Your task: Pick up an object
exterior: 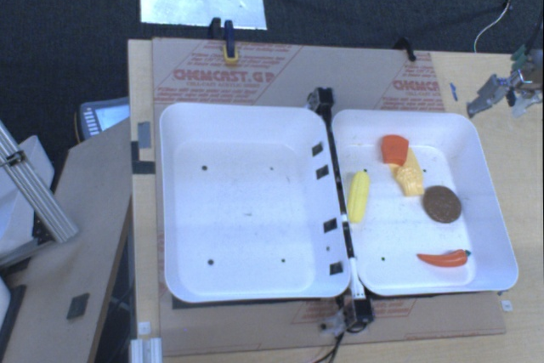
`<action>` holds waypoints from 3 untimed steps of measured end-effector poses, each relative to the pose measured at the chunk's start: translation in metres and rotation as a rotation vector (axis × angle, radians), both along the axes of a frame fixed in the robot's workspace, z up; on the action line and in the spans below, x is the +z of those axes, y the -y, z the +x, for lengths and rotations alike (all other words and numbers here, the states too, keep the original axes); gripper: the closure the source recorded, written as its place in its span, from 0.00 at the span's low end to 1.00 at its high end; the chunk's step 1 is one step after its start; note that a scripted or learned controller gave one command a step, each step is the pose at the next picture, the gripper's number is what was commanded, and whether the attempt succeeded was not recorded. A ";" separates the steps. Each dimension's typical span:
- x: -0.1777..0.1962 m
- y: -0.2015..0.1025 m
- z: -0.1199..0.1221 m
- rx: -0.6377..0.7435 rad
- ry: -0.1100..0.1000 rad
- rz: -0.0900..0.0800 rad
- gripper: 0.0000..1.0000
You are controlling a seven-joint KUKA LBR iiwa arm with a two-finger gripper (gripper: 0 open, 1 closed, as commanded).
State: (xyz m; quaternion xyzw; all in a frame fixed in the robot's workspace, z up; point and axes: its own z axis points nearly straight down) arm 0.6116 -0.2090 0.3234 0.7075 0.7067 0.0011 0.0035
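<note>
Two shallow white plastic bins sit side by side on a sheet of brown cardboard covering the bench. The left bin shows bare floor with small dark holes. The right bin holds five items: a long yellow corn cob near its left wall, a round brown disc, a pale yellow chunk touching an orange block, and a slim red-orange chilli pepper by the near wall. The grey gripper hangs at the right edge, outside the bins; whether it is open or closed cannot be told.
</note>
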 end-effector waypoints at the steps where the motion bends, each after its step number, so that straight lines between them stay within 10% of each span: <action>1: 0.084 -0.003 0.029 0.006 0.007 -0.001 0.00; 2: 0.189 -0.033 0.004 0.009 0.009 0.000 0.00; 3: 0.193 -0.031 0.005 0.010 0.002 0.000 1.00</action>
